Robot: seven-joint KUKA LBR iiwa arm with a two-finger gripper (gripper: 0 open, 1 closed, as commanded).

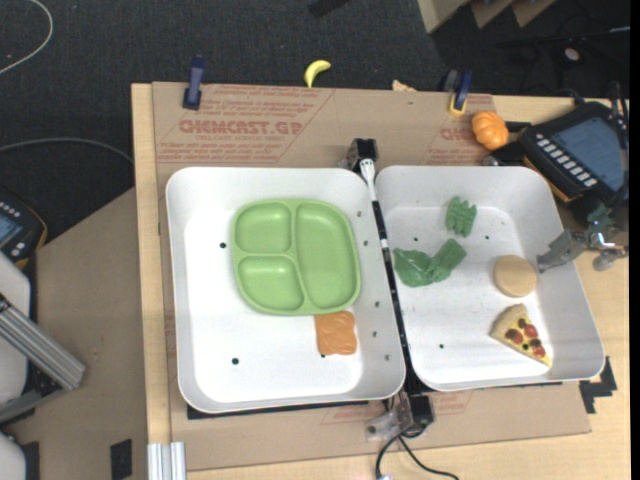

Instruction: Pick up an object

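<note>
A dark carpeted floor surrounds a tabletop [150,268] covered by a brown board printed with red lettering, on which two shallow white bins sit side by side.

At the right edge of the right bin [570,258] the tool [562,251] reaches in low, a grey fingertip pointing toward the middle of the bin. How it is set, released or clenched, cannot be told from this angle, and nothing is seen between its tips. Just beside it, apart from it, lies a round tan disc [516,276], the likeliest thing to pick up. Below that rests a pizza slice [521,332] with dark toppings. Further left are a limp green leafy piece [428,264] and a smaller green piece [460,215] near the bin's far side.

In the left bin [195,298] a green divided plate [297,255] lies flat, with an orange piece [337,334] touching its near edge.

The risks look plain. The disc is flat and smooth, so the tips may slide over it or push it along. It also sits near the bin wall, which could catch the tool coming down. The pizza slice close by could be nudged too.
</note>
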